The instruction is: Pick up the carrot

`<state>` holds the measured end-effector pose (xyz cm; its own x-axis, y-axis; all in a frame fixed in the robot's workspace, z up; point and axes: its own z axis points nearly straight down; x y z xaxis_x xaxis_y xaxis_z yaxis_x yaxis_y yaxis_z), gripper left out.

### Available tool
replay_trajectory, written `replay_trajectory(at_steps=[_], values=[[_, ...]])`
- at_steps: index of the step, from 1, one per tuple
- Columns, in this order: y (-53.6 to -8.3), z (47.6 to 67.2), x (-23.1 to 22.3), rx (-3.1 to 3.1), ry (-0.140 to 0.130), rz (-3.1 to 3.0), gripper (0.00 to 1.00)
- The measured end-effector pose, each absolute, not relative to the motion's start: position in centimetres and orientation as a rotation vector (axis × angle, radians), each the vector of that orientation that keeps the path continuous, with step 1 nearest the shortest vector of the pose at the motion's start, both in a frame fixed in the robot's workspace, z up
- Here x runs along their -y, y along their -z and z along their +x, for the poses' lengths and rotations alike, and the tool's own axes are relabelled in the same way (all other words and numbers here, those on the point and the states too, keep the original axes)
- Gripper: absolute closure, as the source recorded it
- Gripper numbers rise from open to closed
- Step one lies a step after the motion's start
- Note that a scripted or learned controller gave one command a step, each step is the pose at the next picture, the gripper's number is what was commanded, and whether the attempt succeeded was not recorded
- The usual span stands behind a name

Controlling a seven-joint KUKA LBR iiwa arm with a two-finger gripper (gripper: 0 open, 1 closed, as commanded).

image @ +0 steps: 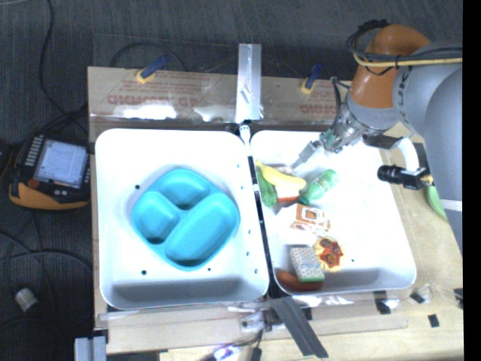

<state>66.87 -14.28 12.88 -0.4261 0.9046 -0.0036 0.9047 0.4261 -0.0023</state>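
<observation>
The camera view shows the gripper [310,153] hanging over the upper part of the right bin [383,224], its fingers slightly apart with nothing between them. The carrot [286,198] lies just below, against the bin's left wall, touching a yellow banana [281,177] and a green vegetable [319,186]. A blue divided plate [185,216] sits in the left bin [120,156].

Dark carpeted floor [68,21] surrounds a wooden bench [113,89] strung with cables [30,2].

divided dish [186,216] in left bin [120,273] | food pile [301,216] in right bin [383,232]
</observation>
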Motion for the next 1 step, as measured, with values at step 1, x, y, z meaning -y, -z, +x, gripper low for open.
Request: replay_trajectory(at_steps=[1], values=[[-11.68, 66.81, 13.01, -2.302, 0.002, 2.140, 0.00]])
